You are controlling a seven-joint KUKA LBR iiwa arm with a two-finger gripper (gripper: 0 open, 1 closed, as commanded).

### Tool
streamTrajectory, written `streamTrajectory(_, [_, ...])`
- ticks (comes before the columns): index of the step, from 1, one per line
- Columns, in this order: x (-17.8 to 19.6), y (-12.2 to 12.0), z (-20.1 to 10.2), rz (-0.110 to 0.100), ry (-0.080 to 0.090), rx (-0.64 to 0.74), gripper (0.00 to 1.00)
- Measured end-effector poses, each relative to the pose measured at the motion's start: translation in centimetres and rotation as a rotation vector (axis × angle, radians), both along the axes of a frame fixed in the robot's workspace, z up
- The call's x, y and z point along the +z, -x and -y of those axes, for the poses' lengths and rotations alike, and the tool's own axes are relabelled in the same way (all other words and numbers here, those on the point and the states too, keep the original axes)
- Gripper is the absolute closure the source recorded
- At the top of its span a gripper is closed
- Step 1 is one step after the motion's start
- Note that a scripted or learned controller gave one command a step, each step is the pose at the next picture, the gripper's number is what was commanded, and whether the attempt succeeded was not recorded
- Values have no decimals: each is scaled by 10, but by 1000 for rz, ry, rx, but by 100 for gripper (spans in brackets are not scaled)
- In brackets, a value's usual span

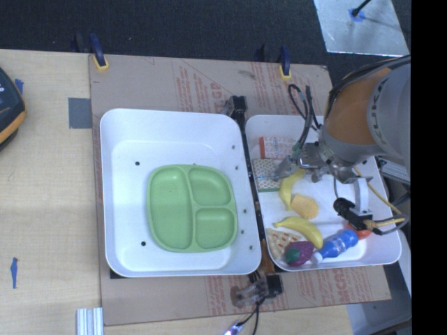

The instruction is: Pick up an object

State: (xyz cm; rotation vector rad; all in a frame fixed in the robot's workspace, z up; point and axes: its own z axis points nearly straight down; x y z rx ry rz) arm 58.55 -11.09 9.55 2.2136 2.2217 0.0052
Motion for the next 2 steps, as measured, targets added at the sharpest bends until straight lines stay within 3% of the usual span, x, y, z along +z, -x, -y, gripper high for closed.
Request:
streamTrajectory(1, [9, 1, 1, -5, 0, 2, 100])
streamTrajectory(2, [99, -26, -65, -7, -2, 1, 100])
